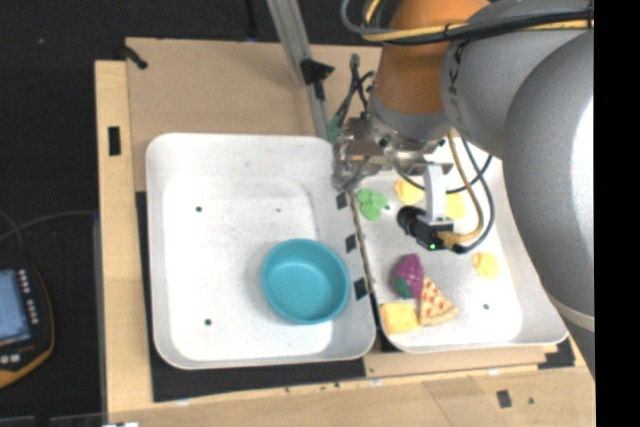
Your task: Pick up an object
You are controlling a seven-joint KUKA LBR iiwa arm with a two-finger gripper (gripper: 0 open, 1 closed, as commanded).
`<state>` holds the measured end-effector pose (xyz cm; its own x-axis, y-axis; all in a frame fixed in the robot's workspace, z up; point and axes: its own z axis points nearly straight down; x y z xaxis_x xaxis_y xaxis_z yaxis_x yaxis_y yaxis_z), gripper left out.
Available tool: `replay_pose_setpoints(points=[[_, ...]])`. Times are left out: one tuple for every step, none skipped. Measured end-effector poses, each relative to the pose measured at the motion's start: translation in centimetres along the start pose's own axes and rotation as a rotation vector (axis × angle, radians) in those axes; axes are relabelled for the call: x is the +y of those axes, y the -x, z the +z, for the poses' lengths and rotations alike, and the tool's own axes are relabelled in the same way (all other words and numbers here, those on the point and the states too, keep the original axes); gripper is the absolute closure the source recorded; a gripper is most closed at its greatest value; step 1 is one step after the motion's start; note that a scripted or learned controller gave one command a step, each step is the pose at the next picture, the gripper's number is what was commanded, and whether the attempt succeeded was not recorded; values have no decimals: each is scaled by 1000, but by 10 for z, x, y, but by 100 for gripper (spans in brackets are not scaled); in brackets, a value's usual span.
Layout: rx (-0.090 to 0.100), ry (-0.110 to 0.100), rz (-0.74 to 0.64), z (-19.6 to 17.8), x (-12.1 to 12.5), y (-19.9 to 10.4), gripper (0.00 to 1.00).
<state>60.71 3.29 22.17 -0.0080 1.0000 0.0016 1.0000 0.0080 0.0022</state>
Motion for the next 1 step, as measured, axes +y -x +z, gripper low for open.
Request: replay_pose_setpoints(points=[[-1, -2, 5, -10, 16, -43, 100]])
